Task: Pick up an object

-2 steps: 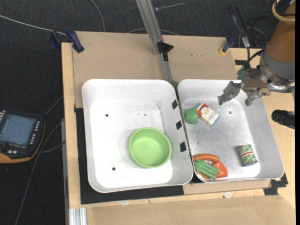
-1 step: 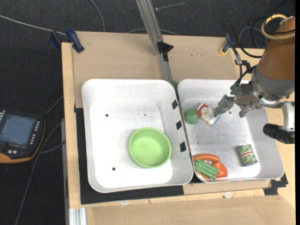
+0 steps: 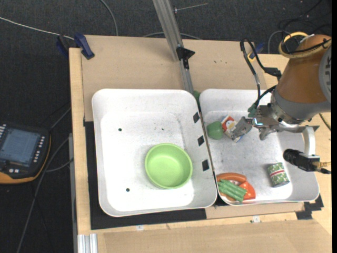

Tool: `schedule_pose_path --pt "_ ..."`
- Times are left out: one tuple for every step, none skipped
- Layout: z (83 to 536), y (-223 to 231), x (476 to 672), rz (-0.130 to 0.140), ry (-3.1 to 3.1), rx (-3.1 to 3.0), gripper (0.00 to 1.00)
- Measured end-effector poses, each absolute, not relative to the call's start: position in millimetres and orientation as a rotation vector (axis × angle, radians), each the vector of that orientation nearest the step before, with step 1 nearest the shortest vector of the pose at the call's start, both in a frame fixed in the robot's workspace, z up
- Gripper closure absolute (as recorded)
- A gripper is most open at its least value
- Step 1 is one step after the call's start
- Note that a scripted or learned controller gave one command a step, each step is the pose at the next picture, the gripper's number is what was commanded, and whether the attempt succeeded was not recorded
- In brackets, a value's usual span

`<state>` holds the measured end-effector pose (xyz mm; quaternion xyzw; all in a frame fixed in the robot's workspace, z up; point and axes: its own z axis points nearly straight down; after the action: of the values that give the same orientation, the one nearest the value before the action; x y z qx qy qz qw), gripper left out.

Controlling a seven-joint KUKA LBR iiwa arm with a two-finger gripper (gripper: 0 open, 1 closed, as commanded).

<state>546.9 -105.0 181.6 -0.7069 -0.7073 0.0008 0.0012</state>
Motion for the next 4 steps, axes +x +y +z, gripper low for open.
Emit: schedule_pose_path --pt "133 -95 545.9 0.003 -2.220 -2.219 0.00" --pt "145 -95 547.2 -0.002 -2.222 -2.222 1.00" --pt "206 -92 553.0 -0.005 -2.225 -2.223 1.00" --pt "250 -98 552.5 -0.004 -2.224 -2.224 1.00"
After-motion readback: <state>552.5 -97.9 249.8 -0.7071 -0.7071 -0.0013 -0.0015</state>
